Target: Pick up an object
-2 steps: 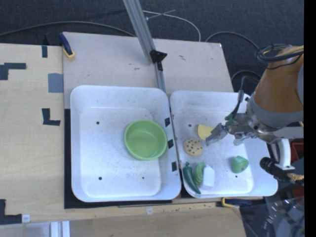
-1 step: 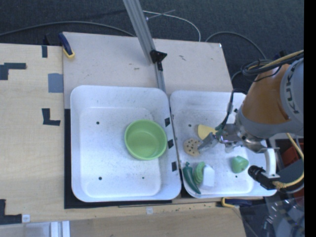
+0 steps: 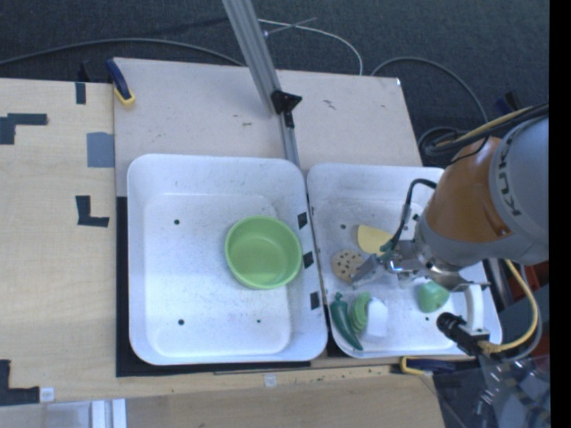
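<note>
Two white bins are seen side by side, the arm lowered over the right bin.
The gripper is set among a yellow piece, a brown speckled disc and green items; its grip cannot be told.

The arm is covering the right bin's far side and running off the right edge; its wrist is hiding part of a green object.
</note>
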Tool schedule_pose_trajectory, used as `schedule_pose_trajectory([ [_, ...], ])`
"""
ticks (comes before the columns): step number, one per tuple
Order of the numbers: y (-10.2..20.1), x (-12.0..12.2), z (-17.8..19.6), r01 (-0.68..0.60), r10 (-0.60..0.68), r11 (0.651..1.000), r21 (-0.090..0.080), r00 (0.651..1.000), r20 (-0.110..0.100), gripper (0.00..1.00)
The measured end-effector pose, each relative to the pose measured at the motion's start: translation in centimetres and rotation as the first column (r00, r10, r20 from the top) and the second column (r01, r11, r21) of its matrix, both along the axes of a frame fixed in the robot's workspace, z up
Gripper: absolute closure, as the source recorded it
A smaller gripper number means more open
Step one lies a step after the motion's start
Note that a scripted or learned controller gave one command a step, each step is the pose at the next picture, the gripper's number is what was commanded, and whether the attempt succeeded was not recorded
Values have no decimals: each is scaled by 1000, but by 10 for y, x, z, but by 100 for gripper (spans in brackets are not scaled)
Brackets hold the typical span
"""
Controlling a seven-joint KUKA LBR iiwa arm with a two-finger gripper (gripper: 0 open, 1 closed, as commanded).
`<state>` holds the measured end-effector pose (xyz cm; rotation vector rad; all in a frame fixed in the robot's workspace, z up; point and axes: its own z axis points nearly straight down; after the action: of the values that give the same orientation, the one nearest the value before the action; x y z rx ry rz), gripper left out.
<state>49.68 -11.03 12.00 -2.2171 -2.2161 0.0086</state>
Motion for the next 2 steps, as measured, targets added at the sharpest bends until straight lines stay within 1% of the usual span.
schedule_pose_trajectory([
  [1,1,1,13,-2,2,1000,1,1000,3,100],
  [2,6,10,62,-2,2,1000,-1,1000,11,100],
])
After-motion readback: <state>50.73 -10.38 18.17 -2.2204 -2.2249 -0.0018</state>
